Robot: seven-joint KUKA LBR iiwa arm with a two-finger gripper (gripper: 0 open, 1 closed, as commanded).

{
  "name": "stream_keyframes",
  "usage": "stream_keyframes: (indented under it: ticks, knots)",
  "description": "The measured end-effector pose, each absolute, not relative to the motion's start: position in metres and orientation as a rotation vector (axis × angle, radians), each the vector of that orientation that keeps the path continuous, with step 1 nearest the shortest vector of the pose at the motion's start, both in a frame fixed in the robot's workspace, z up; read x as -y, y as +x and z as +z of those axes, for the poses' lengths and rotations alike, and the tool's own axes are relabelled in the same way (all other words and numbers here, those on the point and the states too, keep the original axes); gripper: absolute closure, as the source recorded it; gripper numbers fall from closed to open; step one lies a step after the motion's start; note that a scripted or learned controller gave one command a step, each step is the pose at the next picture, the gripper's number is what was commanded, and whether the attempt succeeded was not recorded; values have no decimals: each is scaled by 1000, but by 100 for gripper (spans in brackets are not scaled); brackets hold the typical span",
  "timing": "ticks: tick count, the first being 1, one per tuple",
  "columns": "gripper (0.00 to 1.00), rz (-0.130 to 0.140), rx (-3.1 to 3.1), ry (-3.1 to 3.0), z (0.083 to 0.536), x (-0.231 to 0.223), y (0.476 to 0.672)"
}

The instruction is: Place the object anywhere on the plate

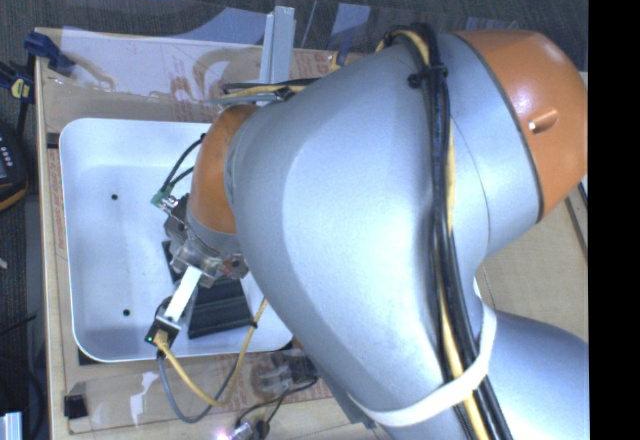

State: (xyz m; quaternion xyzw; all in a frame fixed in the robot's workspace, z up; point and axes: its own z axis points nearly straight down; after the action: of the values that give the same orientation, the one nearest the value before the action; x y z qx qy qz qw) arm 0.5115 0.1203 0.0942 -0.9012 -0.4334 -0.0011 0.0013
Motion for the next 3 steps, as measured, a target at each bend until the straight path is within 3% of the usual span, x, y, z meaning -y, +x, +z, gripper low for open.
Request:
stream_keyframes:
  ticks: [1,2,3]
  knots:
    - [100,4,1799,-2573,191,-76,476]
    - [100,10,996,-2976,91,-156,488]
    - [100,1,511,-3099,187,-129,496]
